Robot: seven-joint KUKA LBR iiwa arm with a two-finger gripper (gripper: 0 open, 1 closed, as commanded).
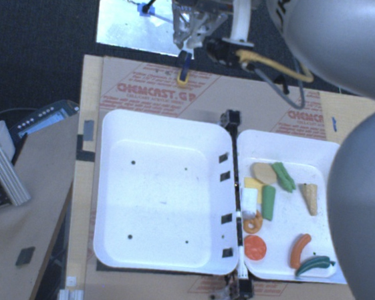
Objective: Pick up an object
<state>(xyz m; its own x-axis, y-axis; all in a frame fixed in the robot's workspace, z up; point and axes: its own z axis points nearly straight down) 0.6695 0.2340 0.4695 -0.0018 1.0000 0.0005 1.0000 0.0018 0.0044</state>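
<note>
The gripper (186, 53) is hanging at the top of the view, above the far edge of the bench and beyond both bins. A small blue and yellow object (183, 70) is showing directly at its fingertips, the blue part uppermost and the yellow part at the bottom, over the printed cardboard sheet (157, 92). Whether the fingers are closing on that object or merely standing over it cannot be told, and the state of the gripper cannot be told either. A yellow cable (277, 67) is running from the wrist toward the right.

The left bin (163, 190) is lying just below the gripper's position. The right bin (287, 161) is sitting beside it, touching along a black divider strip (233, 191).

The right bin is holding toy food: a tan potato-like piece (263, 173) touching a green pod (283, 176), a yellow block (253, 184), a white block (249, 200), a green cucumber (268, 202), a small pretzel (253, 222), a red tomato (254, 247), an ice-cream cone (310, 197), an orange sausage (299, 250) and a dark green pepper (314, 264). The grey arm (363, 200) is covering the right side of that bin.
</note>
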